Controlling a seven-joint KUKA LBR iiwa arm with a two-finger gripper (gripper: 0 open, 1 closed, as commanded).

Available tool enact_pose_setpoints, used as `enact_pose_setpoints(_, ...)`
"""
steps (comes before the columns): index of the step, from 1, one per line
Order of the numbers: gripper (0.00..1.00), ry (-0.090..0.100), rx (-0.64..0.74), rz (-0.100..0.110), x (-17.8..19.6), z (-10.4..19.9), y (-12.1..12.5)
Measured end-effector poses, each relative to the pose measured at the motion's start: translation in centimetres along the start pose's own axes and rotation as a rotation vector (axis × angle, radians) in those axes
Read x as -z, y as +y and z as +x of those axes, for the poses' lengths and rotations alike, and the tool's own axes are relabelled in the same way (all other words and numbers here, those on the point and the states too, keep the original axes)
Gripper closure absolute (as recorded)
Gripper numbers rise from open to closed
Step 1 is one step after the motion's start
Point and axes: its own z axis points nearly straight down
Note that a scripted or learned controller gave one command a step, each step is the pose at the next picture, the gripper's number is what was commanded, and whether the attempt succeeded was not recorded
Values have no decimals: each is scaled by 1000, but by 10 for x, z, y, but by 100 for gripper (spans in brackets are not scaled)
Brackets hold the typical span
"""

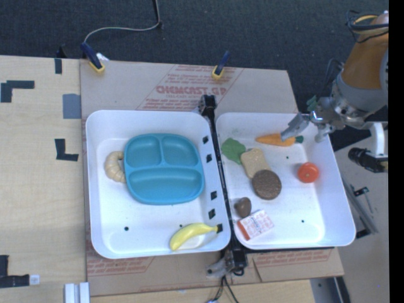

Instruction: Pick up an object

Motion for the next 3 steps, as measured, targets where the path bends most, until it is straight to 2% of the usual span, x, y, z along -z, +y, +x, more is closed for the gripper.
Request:
enact_pose_setpoints(1,0,2,1,1,-130,73,-66)
enact_pose_setpoints(2,100,2,1,0,-120,72,-65)
enact_pose_setpoints(3,100,1,2,-1,-35,150,-33)
